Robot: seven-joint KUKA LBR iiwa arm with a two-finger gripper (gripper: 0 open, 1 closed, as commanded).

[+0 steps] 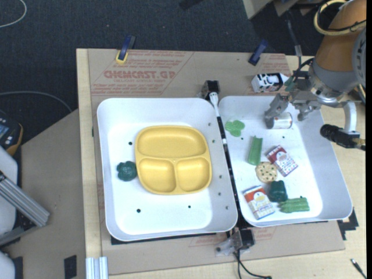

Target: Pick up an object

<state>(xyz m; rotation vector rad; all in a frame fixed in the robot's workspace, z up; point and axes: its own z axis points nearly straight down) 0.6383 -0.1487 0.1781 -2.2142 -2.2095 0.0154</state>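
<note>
**Robot hand hangs over the top of the right bin**

While the grey arm (340,51) with its orange band reaches in from the upper right of the frame, its gripper (289,110) points down over the top part of the right bin (334,173). Its two fingers are spread apart, one on the left and one on the right. A small silver thing (283,121) sits right under them, but I cannot tell if the fingers touch it or hold it.

Starting at the bottom of the frame, the right bin has a little red and white packet (258,202) near its low edge. Just beside it are a dark green lump (277,190) and a bright green bumpy piece (294,204). A bit higher is a round cookie (266,171), touching another red and white packet (282,160). Above those is a long green stick (254,150), then a light green leaf shape (235,127) near the bin's upper left corner.

The left bin (116,208) holds a yellow tray (173,158) with three parts in the middle. A dark green clump (126,170) lies just left of the tray.

Past the bins, at the top, a small black and white toy (270,82) sits on the brown board (145,71).
</note>
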